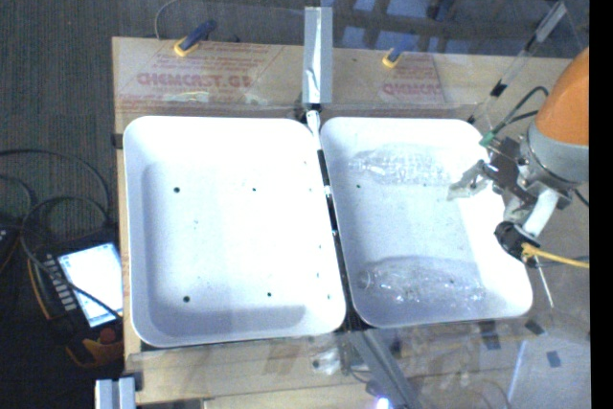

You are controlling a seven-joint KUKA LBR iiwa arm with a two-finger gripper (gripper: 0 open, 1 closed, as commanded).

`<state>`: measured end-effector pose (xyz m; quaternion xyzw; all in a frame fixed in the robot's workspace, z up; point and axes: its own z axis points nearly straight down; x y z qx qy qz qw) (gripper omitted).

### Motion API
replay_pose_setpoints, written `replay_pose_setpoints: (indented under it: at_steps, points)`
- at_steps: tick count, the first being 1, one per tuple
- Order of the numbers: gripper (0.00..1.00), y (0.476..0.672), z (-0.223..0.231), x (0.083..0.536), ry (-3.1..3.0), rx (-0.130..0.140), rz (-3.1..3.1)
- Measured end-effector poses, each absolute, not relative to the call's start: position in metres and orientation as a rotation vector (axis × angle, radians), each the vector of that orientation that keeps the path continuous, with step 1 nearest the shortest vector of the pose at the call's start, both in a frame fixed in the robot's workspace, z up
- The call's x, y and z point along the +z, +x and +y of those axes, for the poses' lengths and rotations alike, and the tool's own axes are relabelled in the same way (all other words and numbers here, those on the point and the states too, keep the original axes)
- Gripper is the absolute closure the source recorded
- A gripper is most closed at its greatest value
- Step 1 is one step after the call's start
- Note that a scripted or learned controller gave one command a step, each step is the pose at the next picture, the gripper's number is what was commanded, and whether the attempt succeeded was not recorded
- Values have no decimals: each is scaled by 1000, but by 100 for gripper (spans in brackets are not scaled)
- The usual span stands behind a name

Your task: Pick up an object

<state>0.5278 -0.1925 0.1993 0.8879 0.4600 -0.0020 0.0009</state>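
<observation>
The gripper [476, 179] is seen at the right bin's [402, 235] right rim, finger state not discernible, while two clear plastic bottles [402, 166] [421, 283] are left lying in that bin.

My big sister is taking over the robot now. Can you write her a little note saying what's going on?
Gripper: at the right bin's right edge, near its far corner. Whether the fingers are open or shut is unclear, and nothing is seen held.
Things: two clear, see-through items lie in the right bin, one near the far side, one near the front. What they are is hard to tell.
Left bin: just small dark specks.
Done: no pick yet.
Left: grasp one clear item and lift it.
</observation>
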Motion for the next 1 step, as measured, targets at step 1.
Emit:
replay_pose_setpoints:
  at_steps: [1]
  points:
    - [0,522,-205,244,2747,-4,1523]
